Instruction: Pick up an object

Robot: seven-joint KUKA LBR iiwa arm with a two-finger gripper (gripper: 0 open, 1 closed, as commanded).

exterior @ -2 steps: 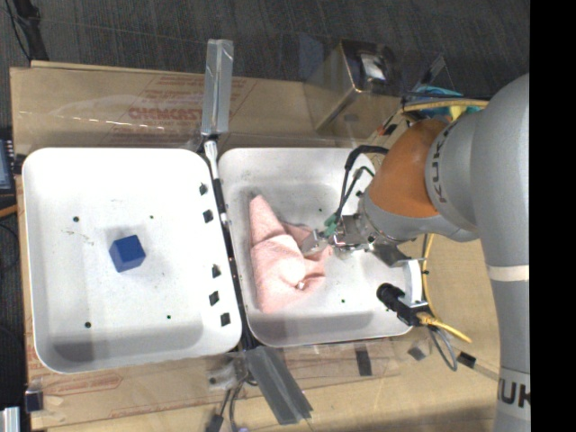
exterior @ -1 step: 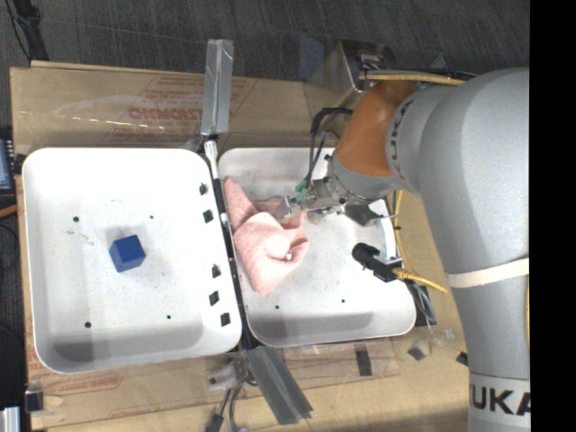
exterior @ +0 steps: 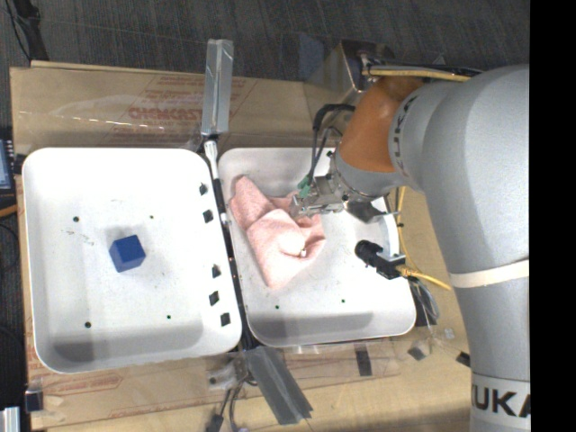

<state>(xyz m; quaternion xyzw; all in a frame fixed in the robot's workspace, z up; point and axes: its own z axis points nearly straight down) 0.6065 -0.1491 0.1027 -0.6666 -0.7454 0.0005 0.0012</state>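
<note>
Pink cloth (exterior: 273, 232) lies crumpled in the right bin (exterior: 378, 318), toward its left wall and back edge, with the gripper (exterior: 317, 207) low over the cloth's upper right fold. Whether it is wide, narrow or pinching fabric cannot be told. Risk: soft cloth may slip free on lifting, or only a thin fold gets caught. A blue cube (exterior: 128, 252) sits in the left bin (exterior: 54, 349).

arm's wrist (exterior: 378, 147) hides the fingers over the pink cloth (exterior: 274, 237).
</note>
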